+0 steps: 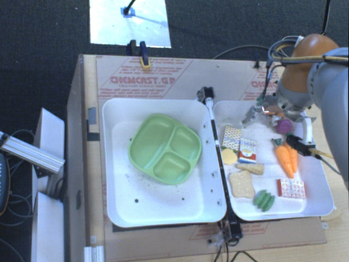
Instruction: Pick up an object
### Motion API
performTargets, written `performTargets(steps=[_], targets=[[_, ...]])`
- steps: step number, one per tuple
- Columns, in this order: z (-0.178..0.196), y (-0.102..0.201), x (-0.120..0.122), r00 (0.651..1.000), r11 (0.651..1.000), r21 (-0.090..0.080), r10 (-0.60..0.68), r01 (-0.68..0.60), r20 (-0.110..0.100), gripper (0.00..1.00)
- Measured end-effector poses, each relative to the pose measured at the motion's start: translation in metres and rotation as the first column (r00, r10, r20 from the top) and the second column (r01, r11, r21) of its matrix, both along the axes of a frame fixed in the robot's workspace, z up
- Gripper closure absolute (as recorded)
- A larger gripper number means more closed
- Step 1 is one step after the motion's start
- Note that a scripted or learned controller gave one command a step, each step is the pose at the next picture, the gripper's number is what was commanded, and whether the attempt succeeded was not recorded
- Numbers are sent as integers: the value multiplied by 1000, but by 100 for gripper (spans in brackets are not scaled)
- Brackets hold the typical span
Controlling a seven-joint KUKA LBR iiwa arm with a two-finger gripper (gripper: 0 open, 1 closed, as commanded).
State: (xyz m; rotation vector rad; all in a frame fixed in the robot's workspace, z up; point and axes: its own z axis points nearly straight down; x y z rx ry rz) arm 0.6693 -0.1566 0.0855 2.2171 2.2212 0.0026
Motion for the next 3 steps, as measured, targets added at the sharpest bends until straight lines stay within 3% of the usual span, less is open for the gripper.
performTargets(steps=[2, 3], targets=[[0, -46, 0, 1000, 1000, -1, 0, 0, 1, 0], [0, -49, 0, 1000, 1000, 2, 1, -1, -1, 0]])
